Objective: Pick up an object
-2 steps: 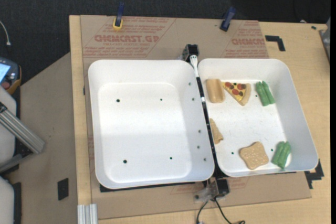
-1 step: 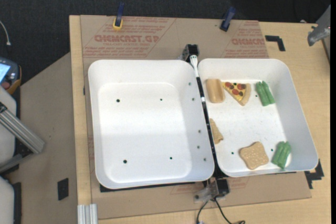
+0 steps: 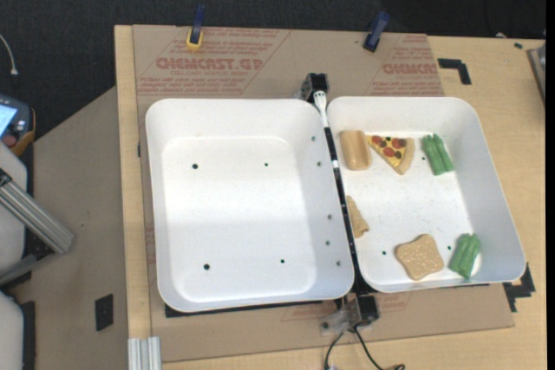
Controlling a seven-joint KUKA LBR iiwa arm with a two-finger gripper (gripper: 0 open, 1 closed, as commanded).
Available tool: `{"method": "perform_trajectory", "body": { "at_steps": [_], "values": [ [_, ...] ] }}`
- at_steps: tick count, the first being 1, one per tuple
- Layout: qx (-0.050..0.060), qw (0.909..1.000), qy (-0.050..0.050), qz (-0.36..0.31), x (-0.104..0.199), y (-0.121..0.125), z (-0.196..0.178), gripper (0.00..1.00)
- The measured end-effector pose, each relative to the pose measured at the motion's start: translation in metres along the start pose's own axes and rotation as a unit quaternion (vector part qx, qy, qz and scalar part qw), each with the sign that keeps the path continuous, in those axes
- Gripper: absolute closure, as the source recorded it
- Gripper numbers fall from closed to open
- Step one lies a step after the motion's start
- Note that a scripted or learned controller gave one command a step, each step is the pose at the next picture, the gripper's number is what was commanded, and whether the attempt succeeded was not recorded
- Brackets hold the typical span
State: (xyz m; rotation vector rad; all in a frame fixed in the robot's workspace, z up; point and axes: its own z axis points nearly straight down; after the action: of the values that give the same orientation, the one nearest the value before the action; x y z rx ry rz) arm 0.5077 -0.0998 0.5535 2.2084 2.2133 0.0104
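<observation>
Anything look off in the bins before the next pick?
Mostly fine. One tan piece sits jammed against the right bin's left wall at the divider, partly hidden, an awkward grasp. The other toy foods lie flat in that bin.

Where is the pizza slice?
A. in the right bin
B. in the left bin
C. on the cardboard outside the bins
A: the pizza slice lies in the right bin, near its far wall, between the hot dog bun and a green piece.
</observation>
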Motion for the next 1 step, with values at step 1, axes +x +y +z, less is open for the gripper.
{"method": "perform_trajectory", "body": {
  "at_steps": [1],
  "values": [
    [0.001,1.0,0.0,0.0,0.0,0.0,0.0005,0.0]
  ]
}}
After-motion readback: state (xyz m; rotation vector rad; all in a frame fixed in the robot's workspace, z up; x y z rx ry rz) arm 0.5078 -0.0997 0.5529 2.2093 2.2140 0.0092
